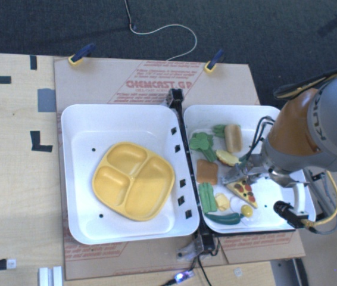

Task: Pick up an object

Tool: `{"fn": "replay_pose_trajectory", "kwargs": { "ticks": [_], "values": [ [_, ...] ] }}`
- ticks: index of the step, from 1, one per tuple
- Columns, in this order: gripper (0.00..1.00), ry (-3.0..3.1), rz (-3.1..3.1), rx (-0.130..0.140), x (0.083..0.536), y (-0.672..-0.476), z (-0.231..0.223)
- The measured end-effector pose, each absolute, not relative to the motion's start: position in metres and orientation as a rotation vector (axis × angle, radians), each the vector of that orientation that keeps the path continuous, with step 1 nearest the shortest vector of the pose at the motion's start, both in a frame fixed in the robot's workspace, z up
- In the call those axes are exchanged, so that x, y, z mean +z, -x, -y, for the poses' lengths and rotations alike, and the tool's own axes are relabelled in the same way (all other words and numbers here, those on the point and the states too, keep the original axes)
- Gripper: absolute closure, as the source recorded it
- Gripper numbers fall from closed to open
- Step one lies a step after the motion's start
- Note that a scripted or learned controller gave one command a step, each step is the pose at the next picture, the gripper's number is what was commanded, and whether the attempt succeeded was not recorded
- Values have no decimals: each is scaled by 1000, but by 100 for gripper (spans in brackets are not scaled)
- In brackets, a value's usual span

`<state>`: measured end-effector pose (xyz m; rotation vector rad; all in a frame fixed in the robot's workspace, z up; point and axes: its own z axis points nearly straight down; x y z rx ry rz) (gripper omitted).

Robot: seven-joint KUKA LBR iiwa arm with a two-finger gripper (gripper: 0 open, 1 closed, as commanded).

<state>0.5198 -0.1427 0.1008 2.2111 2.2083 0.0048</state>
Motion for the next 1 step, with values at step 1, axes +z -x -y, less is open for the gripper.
{"fn": "replay_pose_trajectory", "kwargs": {
  "ticks": [1],
  "values": [
    [100,-2221,-2221,0,146,-520,151]
  ]
}}
